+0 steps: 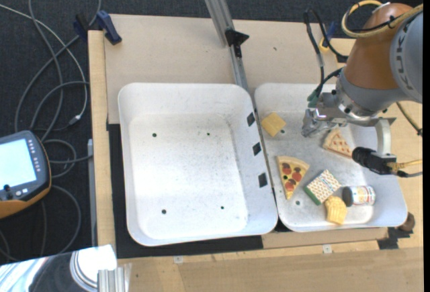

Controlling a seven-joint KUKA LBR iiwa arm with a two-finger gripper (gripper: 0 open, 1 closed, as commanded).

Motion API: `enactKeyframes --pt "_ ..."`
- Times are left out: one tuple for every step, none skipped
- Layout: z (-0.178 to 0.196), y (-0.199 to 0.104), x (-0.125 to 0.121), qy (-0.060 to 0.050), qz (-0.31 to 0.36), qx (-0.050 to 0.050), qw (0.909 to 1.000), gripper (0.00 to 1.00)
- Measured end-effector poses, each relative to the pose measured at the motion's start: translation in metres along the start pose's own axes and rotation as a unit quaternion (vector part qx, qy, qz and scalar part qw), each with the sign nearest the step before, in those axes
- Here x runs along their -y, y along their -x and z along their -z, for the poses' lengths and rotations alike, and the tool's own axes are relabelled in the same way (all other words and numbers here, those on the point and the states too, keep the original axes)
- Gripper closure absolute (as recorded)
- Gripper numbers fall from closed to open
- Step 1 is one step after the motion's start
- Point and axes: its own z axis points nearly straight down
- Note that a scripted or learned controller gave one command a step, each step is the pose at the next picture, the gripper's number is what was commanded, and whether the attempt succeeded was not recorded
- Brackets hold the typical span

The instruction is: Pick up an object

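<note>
My gripper (317, 124) hangs low over the upper middle of the right bin (295, 213), with nothing visible between its fingers. A pale pizza slice (337, 143) lies just to its right, partly under the arm. A yellow cheese piece (273, 125) rests to its left near the bin's left wall. Further forward lie a pepperoni pizza slice (291, 174), a green patterned box (322, 186), a yellow toy (336, 210) and a small jar (360, 196).
The left bin (134, 116) sits beside the right one, with black clips on the shared wall. A metal pole (215, 2) slants in from the top. Cables and a pendant (20, 173) lie off the bench at left.
</note>
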Motion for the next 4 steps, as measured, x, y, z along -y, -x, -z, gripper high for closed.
enactKeyframes --pt "0.061 0.001 0.000 -0.004 0.000 0.000 1.0000 1.00" --pt "0.113 0.000 -0.002 0.000 0.000 0.000 1.0000 1.00" --pt "0.113 -0.053 0.019 -0.005 0.002 -0.002 1.0000 1.00" --pt "0.103 -0.110 0.034 -0.005 0.000 -0.002 1.0000 1.00"
